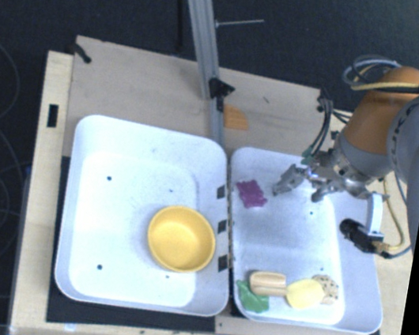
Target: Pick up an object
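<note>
Clearly the biggest risk lies with the arm, which hangs over the upper right corner of the right bin: a descent from there could meet the bin's rim or bare floor and close on nothing. Its end effector hovers with fingers spread apart and nothing between them, right of the purple scrap, the nearest candidate. That scrap looks flat and soft, so the fingers may slide over it rather than pinch it.

Largest of the other things is the left bin, carrying a yellow bowl at centre frame, well apart from the arm. Along the lower edge of the right bin sit a tan block, a yellow lump, a speckled ball and a green piece, crowded together; picking one could nudge its neighbours. A metal rail slants across the tabletop at upper centre, beside an orange tag.
</note>
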Controlling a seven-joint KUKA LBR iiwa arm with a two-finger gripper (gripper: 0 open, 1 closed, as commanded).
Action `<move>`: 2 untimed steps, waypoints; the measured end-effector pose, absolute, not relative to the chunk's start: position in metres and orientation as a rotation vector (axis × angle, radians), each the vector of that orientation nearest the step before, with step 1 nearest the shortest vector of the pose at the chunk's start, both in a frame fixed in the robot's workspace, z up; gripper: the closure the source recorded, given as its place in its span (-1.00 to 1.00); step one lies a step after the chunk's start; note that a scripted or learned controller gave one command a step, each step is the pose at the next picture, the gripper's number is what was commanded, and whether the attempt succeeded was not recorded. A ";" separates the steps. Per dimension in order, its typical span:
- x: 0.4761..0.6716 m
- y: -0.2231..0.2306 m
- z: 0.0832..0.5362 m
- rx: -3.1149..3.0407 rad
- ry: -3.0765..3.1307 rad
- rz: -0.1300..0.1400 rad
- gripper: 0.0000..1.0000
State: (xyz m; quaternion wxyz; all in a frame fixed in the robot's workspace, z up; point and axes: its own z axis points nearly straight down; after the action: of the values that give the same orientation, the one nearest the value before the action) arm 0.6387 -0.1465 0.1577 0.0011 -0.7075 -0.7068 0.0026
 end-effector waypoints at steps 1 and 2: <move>0.638 -0.148 0.105 -2.223 -2.219 0.007 -1.00; 0.640 -0.149 0.120 -2.230 -2.220 -0.003 1.00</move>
State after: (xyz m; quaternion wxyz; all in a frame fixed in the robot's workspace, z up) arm 0.6400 -0.1487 0.1201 -0.0025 -0.7088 -0.7054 -0.0009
